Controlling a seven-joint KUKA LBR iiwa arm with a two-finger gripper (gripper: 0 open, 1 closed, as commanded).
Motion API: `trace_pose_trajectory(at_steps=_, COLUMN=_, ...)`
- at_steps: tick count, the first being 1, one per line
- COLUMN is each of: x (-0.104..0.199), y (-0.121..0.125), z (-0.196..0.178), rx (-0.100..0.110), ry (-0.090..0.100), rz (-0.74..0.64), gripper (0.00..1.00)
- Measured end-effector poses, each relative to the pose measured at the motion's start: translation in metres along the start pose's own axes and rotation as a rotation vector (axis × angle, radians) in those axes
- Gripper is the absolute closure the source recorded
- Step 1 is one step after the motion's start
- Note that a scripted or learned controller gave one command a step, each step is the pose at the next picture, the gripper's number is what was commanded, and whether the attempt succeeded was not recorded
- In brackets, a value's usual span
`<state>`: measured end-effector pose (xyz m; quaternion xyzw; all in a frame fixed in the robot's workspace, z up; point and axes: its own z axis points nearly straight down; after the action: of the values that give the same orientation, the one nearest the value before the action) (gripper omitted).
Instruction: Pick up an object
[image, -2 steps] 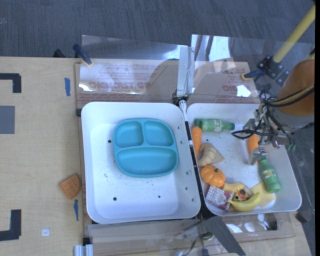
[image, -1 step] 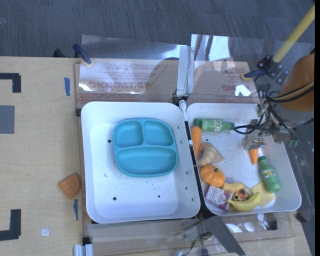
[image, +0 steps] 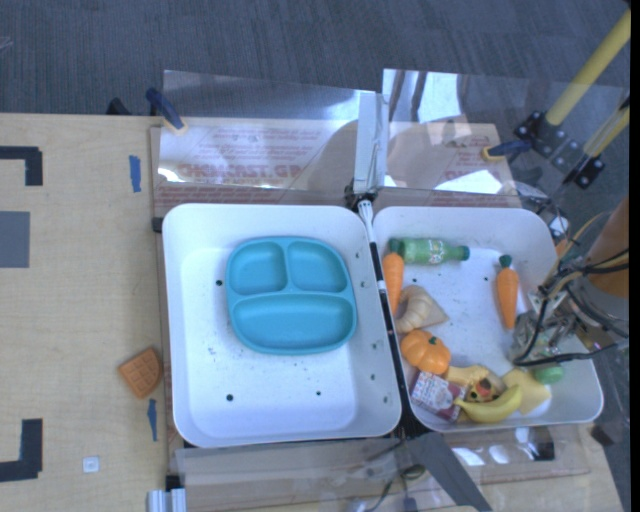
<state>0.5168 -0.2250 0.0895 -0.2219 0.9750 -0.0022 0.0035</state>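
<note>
The right bin (image: 470, 232) holds several toy foods. A green bottle (image: 428, 251) lies at its back, with one carrot (image: 392, 281) by the left wall and another carrot (image: 508, 291) toward the right. A beige wedge-shaped piece (image: 420, 310) and an orange pumpkin (image: 427, 352) sit near the left wall. At the front lie a red-and-white packet (image: 434, 392), a banana (image: 497, 403) and a small green piece (image: 548, 375). My gripper (image: 540, 335) hangs over the bin's right side amid dark cables, just right of the second carrot and above the banana.
The left bin (image: 200, 300) carries a blue divided plate (image: 290, 295). A brown waffle-like piece (image: 141, 371) lies on the bench left of the bins. Clear plastic sheeting (image: 300, 130) stands behind both bins. Yellow poles (image: 590, 65) rise at the upper right.
</note>
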Motion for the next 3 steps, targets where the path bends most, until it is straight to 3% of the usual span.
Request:
trace_pose_trajectory(at_steps=2, x=-0.055, y=-0.025, z=0.001, rx=0.001, ry=-0.004, rz=0.829, gripper=1.00)
trace_pose_trajectory(at_steps=3, x=-0.126, y=0.041, z=-0.135, rx=-0.002, ry=-0.008, rz=1.072, gripper=1.00)
